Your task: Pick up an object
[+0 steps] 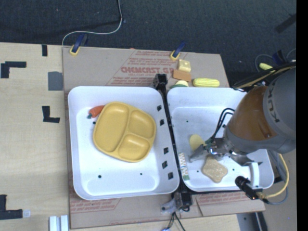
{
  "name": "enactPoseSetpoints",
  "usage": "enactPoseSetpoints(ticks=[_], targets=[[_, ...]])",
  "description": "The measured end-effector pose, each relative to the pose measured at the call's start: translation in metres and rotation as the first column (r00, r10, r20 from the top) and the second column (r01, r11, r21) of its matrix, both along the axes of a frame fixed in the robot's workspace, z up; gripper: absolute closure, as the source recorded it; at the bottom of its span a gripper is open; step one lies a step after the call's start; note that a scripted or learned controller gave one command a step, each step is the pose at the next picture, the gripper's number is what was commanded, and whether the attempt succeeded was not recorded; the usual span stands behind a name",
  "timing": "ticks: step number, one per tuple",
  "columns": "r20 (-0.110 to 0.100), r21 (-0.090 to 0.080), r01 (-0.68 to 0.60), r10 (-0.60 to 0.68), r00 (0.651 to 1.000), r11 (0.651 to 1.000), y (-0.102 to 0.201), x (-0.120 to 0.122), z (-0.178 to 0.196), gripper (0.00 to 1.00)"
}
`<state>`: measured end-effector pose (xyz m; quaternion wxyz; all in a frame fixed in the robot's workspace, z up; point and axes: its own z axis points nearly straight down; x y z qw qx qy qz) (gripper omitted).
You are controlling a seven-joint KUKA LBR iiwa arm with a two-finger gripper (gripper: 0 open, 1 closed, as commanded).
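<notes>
Pincer (198, 154) low in right bin (192, 105), finger state cannot tell; tan bread piece (214, 170) just beside it; yellow item (195, 140) just above; yellow tray (125, 131) well left.

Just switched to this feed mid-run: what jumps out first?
The big yellow divided plate dominates the left bin, with a small orange-red item tucked at its upper-left edge. In the right bin, the grey arm with its orange band hangs low, its gripper beside a pale yellow piece and just above a beige cracker-like piece. A few toy foods sit on the cardboard behind the bins.
</notes>
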<state>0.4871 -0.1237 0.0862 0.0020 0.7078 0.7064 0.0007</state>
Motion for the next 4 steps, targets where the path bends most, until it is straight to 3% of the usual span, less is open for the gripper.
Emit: enactPoseSetpoints(ticks=[1, 2, 3, 4], targets=[[0.004, 0.0, -0.007, 0.007, 1.0, 1.0, 0.017, 0.102, 0.0, 0.0], [-0.002, 0.001, -0.002, 0.002, 1.0, 1.0, 0.03, 0.032, 0.0, 0.0], [0.0, 0.001, -0.002, 0.002, 1.0, 1.0, 0.007, 0.014, 0.0, 0.0], [-0.002, 0.0, -0.004, 0.004, 1.0, 1.0, 0.03, 0.05, -0.001, 0.0]])
